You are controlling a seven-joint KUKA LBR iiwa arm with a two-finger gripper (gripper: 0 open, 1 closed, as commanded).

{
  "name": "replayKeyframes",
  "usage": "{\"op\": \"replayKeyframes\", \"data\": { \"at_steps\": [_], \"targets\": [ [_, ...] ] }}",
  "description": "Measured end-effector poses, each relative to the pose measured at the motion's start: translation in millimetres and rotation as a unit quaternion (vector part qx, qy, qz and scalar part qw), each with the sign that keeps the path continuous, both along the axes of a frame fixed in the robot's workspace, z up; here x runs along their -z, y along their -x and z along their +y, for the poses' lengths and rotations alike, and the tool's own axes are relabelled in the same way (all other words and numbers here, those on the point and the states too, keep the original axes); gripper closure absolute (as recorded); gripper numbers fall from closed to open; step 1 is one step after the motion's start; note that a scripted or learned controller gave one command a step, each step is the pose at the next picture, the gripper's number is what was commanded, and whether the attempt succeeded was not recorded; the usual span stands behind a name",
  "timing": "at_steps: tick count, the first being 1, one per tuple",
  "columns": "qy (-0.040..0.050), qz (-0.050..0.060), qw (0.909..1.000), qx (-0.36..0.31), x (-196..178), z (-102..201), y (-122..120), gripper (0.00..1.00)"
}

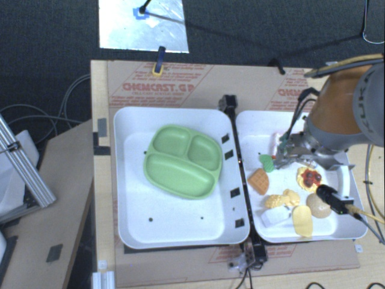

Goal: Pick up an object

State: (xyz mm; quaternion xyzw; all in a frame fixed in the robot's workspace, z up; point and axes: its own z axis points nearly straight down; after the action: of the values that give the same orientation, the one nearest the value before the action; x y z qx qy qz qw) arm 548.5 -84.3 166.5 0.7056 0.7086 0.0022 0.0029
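Item: 1 arm (344, 110), entering from the right, its wrist bent down over the far middle of the right bin (254, 123). Gripper (281, 156) low in that bin, pointing left; whether it is open or closed cannot be told. Contents of the right bin, 7 pieces:

- green piece (266, 162), just left of the gripper tip; contact not clear
- orange wedge (258, 181), near side of the green piece
- red-and-yellow disc (309, 177), right of the wedge, under the wrist
- lumpy yellow piece (281, 200), mid-bin
- tan ball (317, 207), right of it
- yellow oval (302, 221), touching the ball on its near side
- white piece (274, 217), by the near wall

Left bin (129, 221): 1 green plate (183, 161) with 3 compartments, lying flat at centre, well apart from the gripper.
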Motion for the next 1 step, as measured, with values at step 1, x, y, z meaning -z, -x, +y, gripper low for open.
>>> {"op": "replayKeyframes", "data": {
  "at_steps": [1],
  "targets": [
    [0.0000, 0.000, 1.0000, 0.000, -53.8, 0.0, -1.7, 1.00]
  ]
}}
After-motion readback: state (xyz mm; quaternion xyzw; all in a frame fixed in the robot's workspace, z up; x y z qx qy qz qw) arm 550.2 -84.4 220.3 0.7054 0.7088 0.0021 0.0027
